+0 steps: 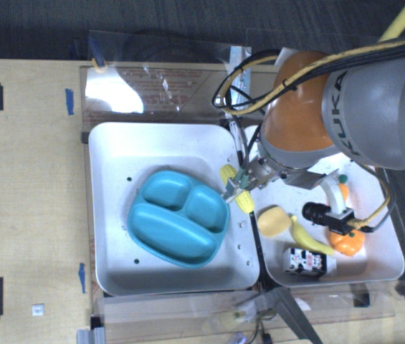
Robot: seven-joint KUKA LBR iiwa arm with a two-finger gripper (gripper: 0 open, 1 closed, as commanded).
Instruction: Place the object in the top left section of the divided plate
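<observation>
Here the grey arm (374, 106) reaches in over the right-hand bin (385, 260), its orange band bulking above the wrist, and the jaws (239, 183) hang right over the seam where the two white bins meet, near the middle of the desk (23, 213). In the left-hand bin (109, 163) lies the blue divided plate (179, 217), turned at a slant, its one long compartment toward the bin's front edge and its two smaller ones toward the back.

A small yellow object (244, 201) sits just under the jaws, with another bit of yellow (228, 172) just beside it toward the back; its long axis seems to run along the bin seam. It looks pinched between the fingers, but the parts are too small and cluttered to be sure, so I cannot tell whether the jaws are clenched on it or merely over it.

The relation that counts: the plate lies directly toward the left bin from the jaws, its near rim just beside the yellow piece. The back-left compartment (166, 190) is the far one of the two small ones, so I judge the move is a short carry across the nearer small compartment.

In the right bin rest a pale yellow lump (274, 221), a banana (310, 241), an orange toy (347, 241) and a small black-and-white carton (306, 261); its print is unreadable. The arm shows the letters "KU" (335, 113).
</observation>
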